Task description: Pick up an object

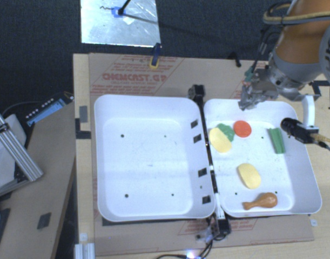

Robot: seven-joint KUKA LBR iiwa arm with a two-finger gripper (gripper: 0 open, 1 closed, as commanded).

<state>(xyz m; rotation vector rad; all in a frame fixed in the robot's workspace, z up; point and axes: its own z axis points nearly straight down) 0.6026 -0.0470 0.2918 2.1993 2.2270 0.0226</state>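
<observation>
**Red disc (242, 128) lying closest to the pincer (251, 101)**

The red disc is lying flat on the floor of the right bin (294, 182), just to the near side of the pincer and a little toward the view's left of it. The pincer is hanging over that bin's far rim, pointing down, at the end of the grey arm (308, 31) with its orange band. It is too small and blurred to tell how far open it is or whether it is gripping anything.

A dark green leafy piece (227, 130) is lying just beside the disc, on the side away from the pincer. A pale yellow rounded piece (220, 141) is touching it from nearer the camera. A green strip (276, 140) is lying nearer the camera than the pincer and off to the view's right of it.

A second yellow oval (249, 175) is resting well to the near side, almost in line with the pincer. The brown drumstick (260, 201) is lying farthest from the pincer, close to the bin's near rim, with its thin end pointing toward the view's left.

The left bin (148, 161) is sitting to the view's left of the pincer, side by side with the right bin. Both are resting on a printed cardboard sheet (132, 77) on the surface (51, 161).
</observation>
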